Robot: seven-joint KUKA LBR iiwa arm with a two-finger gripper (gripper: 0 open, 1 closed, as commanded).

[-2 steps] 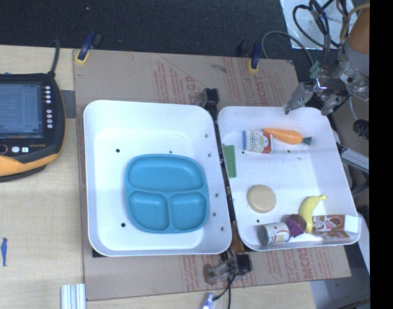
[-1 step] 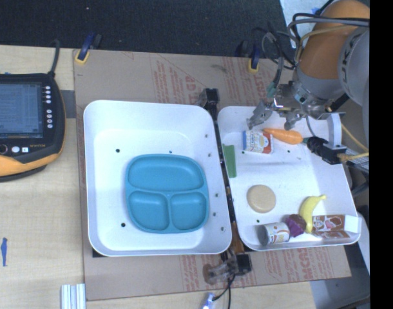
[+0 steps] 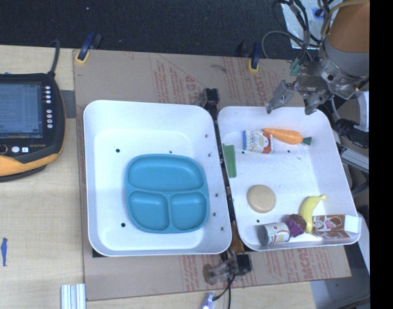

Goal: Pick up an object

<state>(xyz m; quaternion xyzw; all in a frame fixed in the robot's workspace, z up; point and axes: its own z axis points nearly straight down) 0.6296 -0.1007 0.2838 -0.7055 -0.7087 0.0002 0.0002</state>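
Approach step: the gripper hovers with fingers spread and nothing between them at the upper right of the frame, above the right bin. The carrot lies just below it (nearest candidate); the next move calls for descent and closure.

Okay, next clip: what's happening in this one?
A robot arm reaches in from the right, its gripper open and hovering above the far edge of the right bin, holding nothing. That bin holds a carrot, a small tube, a green block, a round tan piece, a banana, a can and a flat packet. The left bin holds a blue divided plate. Nothing is picked yet.
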